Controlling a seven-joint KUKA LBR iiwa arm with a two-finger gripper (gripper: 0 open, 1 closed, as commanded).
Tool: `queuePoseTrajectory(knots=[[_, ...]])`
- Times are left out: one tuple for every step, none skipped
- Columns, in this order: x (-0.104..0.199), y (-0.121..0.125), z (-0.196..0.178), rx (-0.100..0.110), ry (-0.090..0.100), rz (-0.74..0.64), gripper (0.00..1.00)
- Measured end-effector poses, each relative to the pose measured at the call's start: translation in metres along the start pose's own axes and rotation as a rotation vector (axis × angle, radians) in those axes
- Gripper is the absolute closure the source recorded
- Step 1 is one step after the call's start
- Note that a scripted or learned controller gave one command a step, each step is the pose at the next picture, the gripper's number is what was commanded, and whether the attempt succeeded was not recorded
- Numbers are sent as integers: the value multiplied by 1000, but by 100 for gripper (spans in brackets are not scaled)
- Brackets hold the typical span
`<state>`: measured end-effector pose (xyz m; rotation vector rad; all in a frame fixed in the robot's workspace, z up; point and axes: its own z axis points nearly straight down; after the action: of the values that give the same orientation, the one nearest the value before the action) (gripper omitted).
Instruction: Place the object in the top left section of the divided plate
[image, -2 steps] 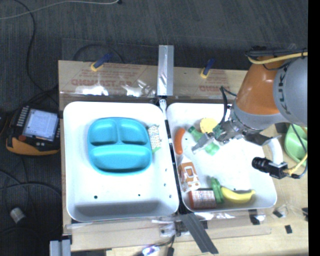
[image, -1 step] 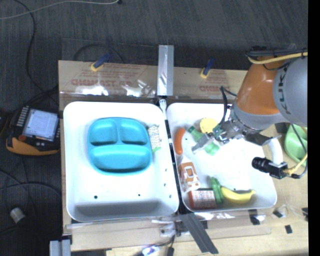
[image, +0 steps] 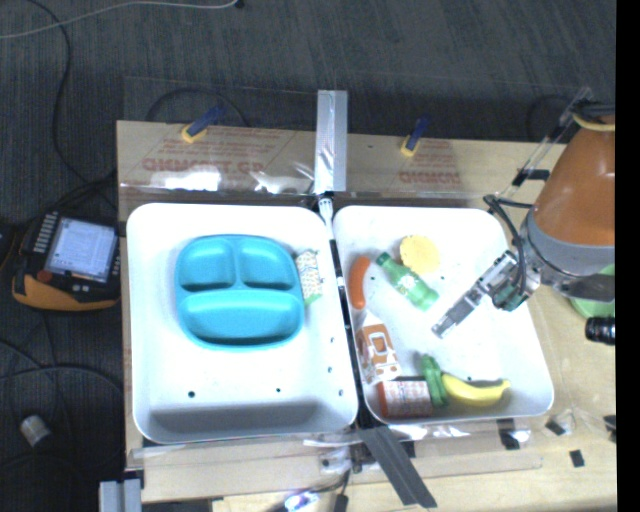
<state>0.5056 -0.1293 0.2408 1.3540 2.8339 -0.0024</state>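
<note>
My hand hangs over the right bin, reaching in from its right side, and I cannot tell whether it is spread or pressed together; nothing shows gripped in it. Just to its left lies a green bottle, touching a yellow lemon above it. Further left, an orange carrot lies along the bin's left wall, with a small orange and white box below it. Toward the near edge, a banana rests beside a can lying on its side. In the left bin sits the blue divided plate, all three sections bare, its top left section well apart from my hand. A small patterned packet lies just beside the plate's right edge. Both bins rest on the surface.
</note>
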Motion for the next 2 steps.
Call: queuePoseTrajectory(knots=[[-26,-23,15,-1,3,65,0],[-51,-69,25,-1,1,-297,0]])
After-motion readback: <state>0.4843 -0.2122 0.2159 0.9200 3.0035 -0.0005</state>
